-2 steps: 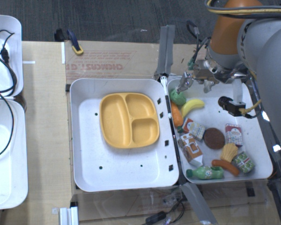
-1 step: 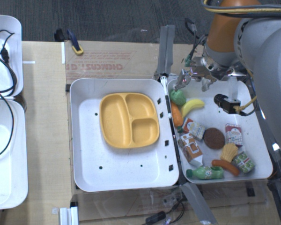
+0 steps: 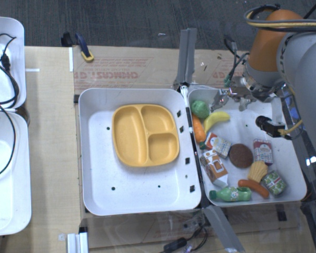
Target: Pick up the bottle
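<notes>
Bottle (image 3: 231, 195) lies on its side against the front wall of the right bin (image 3: 297, 157), green, lengthwise along the wall, probably just where it rolled to. Sausage (image 3: 253, 187) sits just beside its right end, carton (image 3: 215, 168) close behind. Claw (image 3: 229, 96) hangs over the bin's far corner near banana (image 3: 217, 119) and green vegetable (image 3: 199, 108), well apart from the bottle. Can't tell claw state; nothing visibly gripped. Yellow tray (image 3: 145, 135) sits in the left bin (image 3: 95, 157), clear of the job. Wall contact likely limits approach angle.

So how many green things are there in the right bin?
3: a round green item at the far left corner, a green bottle lying along the near edge, and a green packet near the near right corner. Others may be hidden.
</notes>
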Robot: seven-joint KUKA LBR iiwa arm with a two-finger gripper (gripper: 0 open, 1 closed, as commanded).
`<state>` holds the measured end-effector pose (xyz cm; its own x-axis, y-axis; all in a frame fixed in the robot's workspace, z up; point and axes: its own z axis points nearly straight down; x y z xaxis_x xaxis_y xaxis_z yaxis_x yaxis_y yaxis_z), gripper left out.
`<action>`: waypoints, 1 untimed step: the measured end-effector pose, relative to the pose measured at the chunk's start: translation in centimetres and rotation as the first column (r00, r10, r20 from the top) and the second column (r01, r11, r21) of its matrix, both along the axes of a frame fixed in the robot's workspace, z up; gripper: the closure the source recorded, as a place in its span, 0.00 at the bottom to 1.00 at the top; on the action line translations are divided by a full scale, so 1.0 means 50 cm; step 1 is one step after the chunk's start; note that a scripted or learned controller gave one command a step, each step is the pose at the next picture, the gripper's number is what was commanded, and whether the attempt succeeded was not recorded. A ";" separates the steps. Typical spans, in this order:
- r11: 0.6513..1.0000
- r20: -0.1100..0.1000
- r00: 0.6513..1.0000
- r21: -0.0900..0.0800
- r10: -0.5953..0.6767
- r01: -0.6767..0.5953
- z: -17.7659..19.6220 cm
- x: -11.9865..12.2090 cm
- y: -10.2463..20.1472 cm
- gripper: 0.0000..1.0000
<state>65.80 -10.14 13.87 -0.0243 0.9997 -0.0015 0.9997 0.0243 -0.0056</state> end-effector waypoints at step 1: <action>0.999 0.002 0.999 0.000 -0.046 0.046 0.102 0.002 0.031 0.00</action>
